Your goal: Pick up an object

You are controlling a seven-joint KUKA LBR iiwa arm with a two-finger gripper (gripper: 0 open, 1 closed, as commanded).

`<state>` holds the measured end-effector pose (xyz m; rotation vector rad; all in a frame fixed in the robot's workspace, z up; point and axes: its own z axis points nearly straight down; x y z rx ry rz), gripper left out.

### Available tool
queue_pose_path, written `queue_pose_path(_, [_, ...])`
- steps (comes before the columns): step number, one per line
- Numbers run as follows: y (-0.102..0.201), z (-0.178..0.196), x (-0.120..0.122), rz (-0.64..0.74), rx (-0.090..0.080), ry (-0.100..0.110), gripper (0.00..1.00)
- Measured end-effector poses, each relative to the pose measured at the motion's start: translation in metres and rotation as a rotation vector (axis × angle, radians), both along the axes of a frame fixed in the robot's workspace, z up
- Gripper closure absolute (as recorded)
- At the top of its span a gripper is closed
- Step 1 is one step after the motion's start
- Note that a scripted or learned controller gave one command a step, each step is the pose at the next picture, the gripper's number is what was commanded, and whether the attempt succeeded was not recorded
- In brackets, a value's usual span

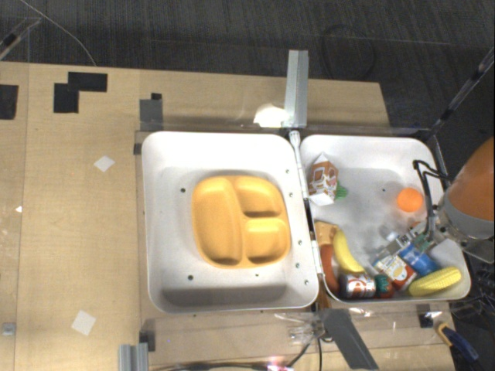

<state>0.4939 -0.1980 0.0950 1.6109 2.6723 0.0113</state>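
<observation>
A wooden desk (69,230) carries two shallow white bins side by side. The left bin (162,207) holds a yellow divided tray (238,220), lying flat in its middle. The right bin (363,149) holds a clutter of small goods, mostly heaped in its near corner: a banana (347,253), a soda can (357,287), a corn cob (435,280), a small carton (394,269). An orange ball (410,200) and a snack packet (322,180) sit apart. The end effector (414,242) reaches in low over the heap, likely seeking a pickable object. Whether it grips anything cannot be told.
</observation>
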Motion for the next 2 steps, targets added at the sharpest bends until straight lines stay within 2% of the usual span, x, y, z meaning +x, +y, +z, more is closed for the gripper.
queue_pose_path(1, [0.067, -0.005, 0.027, -0.407, 0.011, 0.005, 0.00])
queue_pose_path(2, [0.033, -0.006, 0.015, -0.707, 0.014, 0.005, 0.00])
